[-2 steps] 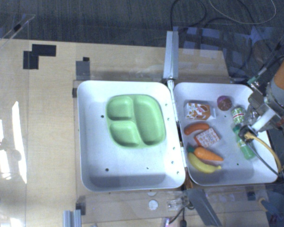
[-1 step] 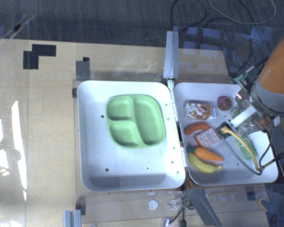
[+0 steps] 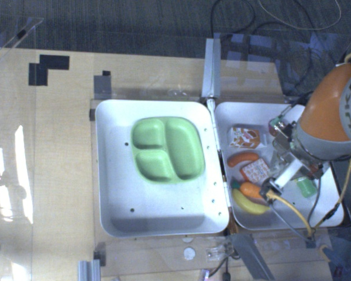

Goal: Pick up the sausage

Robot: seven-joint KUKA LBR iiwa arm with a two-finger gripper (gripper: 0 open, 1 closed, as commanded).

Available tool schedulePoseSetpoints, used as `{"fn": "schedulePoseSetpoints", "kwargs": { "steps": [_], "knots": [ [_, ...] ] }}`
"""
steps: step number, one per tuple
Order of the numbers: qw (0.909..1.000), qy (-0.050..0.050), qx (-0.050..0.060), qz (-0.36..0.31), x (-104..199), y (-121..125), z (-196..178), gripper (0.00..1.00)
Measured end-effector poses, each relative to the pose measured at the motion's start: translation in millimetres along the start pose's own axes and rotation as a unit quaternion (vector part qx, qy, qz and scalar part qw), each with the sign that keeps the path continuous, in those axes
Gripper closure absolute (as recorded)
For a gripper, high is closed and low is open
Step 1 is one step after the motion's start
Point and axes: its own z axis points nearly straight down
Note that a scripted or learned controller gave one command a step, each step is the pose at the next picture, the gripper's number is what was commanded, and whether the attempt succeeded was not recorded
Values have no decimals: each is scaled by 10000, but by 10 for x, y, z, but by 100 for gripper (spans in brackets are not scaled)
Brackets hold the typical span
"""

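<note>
The sausage (image 3: 243, 158), reddish-orange and elongated, lies in the right bin (image 3: 333, 218) toward its left side, below a white and orange packet (image 3: 244, 137). My gripper (image 3: 279, 140) hangs over the middle of the right bin, just right of the sausage and apart from it. The grey wrist with its orange band covers the bin's right part. Nothing shows between the fingers.
Below the sausage lie a red and white packet (image 3: 255, 170), an orange carrot-like piece (image 3: 249, 188) and a yellow banana (image 3: 250, 204). A small green item (image 3: 306, 187) sits under the wrist. The left bin (image 3: 114, 157) holds a green divided plate (image 3: 166, 148).
</note>
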Motion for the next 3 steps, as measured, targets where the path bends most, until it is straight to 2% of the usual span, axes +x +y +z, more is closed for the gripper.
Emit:
{"fn": "schedulePoseSetpoints", "kwargs": {
  "steps": [1, 2, 3],
  "knots": [
    [9856, -5, 6, -1692, -170, 254, 601, 100],
    [9319, 4, -17, -3628, -130, 152, 316, 100],
    [8889, 5, -22, -4580, -159, 187, 1052, 100]
  ]
}}
